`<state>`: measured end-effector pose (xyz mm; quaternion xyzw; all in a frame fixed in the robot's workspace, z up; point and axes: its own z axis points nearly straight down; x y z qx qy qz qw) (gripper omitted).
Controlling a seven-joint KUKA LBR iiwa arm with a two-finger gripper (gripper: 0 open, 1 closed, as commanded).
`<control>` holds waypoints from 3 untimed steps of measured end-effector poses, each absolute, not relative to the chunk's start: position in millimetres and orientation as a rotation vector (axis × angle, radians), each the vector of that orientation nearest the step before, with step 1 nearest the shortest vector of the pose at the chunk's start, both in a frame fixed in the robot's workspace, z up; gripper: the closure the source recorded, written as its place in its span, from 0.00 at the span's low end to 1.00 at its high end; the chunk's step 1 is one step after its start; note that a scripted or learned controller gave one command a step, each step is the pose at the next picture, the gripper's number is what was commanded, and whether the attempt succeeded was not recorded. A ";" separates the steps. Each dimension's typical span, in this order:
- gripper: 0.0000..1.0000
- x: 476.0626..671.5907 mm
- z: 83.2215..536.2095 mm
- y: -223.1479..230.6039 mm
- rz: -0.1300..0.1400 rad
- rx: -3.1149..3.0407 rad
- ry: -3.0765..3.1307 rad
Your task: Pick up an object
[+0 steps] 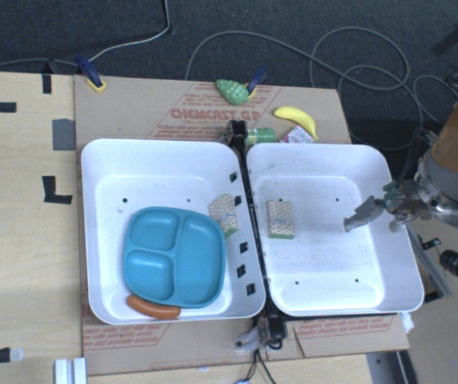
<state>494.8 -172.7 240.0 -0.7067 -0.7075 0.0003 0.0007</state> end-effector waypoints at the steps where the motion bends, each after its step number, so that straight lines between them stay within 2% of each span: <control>1: 0.00 579.8 109.6 -175.1 0.005 -2.216 -2.219; 2: 0.00 482.8 131.9 -224.6 0.003 -2.224 -2.219; 3: 0.00 560.9 87.0 -182.8 -0.006 -2.222 -2.228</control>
